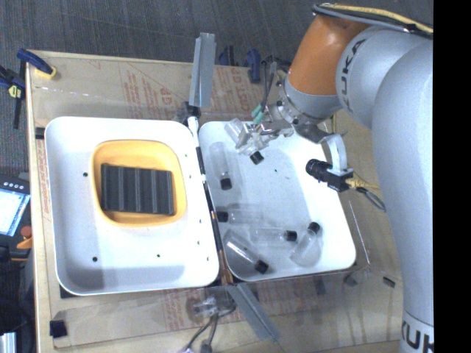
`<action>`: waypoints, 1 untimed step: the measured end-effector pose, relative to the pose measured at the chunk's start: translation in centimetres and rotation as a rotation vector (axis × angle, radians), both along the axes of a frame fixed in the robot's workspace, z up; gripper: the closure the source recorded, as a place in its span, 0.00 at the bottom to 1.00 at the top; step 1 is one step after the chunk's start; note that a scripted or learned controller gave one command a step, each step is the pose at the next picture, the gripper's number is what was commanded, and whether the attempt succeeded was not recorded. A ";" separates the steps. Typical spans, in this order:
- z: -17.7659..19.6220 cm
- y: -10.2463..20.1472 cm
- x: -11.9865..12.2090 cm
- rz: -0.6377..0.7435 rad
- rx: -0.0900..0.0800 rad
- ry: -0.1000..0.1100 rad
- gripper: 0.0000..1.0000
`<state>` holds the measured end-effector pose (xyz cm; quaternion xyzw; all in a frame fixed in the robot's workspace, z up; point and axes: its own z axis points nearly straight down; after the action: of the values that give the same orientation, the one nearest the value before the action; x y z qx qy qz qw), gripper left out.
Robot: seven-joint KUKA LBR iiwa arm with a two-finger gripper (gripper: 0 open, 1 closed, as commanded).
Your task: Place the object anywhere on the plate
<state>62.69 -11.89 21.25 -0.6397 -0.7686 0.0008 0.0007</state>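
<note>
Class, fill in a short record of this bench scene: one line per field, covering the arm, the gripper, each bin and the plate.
arm: grey with orange band, reaching in from the right
gripper: over the right bin's upper edge, a clear vial between its fingers
left bin: holds yellow plate with dark ridged insert
right bin: several clear black-capped vials

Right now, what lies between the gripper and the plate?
In the camera view, between the gripper and the yellow plate lie the two bins' adjoining rims and an upright clear vial.
</note>
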 end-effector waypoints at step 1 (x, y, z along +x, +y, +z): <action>1.0 6.8 0.2 0.207 0.001 0.002 1.00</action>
<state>62.87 -5.04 22.29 -0.5570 -0.8305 0.0013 0.0016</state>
